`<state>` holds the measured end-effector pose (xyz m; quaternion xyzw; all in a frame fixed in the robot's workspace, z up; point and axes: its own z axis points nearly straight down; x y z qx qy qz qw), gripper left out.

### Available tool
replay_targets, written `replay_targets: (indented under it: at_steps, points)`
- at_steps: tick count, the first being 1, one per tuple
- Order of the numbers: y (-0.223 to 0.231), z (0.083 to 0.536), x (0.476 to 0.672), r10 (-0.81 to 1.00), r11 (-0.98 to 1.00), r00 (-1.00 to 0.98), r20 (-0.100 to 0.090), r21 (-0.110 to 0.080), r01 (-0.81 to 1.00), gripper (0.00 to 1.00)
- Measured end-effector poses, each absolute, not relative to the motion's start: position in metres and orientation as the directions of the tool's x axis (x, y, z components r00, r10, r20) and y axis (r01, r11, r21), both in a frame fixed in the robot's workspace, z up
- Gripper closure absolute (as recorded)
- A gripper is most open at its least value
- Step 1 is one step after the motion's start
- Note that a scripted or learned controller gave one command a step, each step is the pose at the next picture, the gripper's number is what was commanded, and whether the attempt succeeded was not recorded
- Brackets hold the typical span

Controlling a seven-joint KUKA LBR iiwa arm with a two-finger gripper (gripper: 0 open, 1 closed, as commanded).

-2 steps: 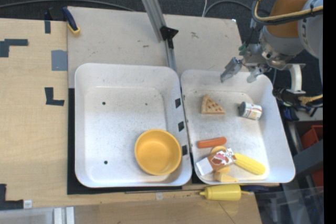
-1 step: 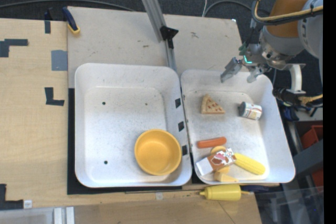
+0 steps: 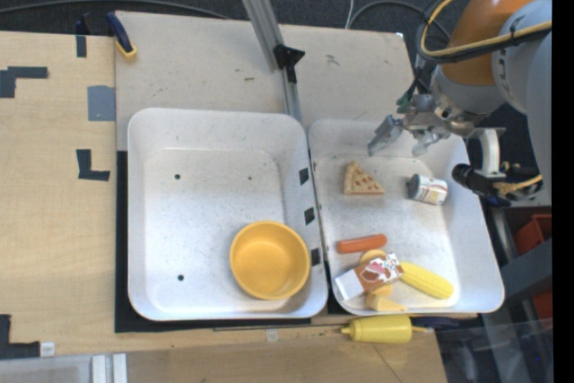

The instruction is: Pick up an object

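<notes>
Two fingers of your gripper (image 3: 401,137) stand spread, grasping nothing, over the right bin's (image 3: 466,287) far edge. The waffle wedge (image 3: 361,180) lies nearest, at about seven o'clock from the gripper, tip pointing to twelve. The can (image 3: 428,189) lies at five o'clock, long axis three-to-nine.

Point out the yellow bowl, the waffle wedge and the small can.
yellow bowl (image 3: 268,259), camera view, inner floor.
waffle wedge (image 3: 360,180), camera view, middle of its face.
small can (image 3: 428,189), camera view, its side.
</notes>
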<state>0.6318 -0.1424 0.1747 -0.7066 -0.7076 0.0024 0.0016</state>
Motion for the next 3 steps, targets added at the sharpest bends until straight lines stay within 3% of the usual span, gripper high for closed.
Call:
replay_targets:
  at_steps: [2, 3]
  points:
    - [-0.147, 0.094, 0.636, 1.000, 0.002, -0.002, 0.000, 0.005, 1.000, 0.00]
    - [-0.147, 0.107, 0.638, 1.000, 0.004, -0.004, -0.002, 0.012, 1.000, 1.00]
